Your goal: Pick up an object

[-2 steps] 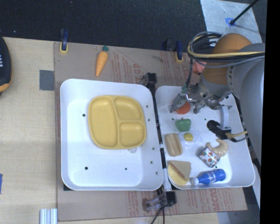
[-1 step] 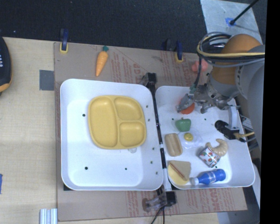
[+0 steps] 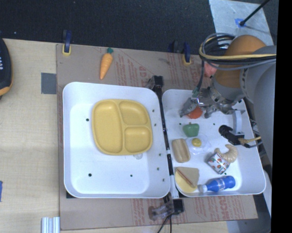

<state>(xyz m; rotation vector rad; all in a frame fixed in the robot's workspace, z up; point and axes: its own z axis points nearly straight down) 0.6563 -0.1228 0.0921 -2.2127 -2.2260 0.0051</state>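
In the camera view, the gripper sits low at the right bin's twelve o'clock edge, over a small red object; whether it is clenched or released, I cannot tell. This looks like the grasp step; next would be a clean lift. Close at six o'clock lie a green pepper and yellow ball, which could get nudged. The yellow divided plate fills the left bin.

Two white bins sit on brown board, one bearing a yellow divided plate, the other a green pepper, a red piece, a blue bottle and a tan bun, with an orange carrot outside.
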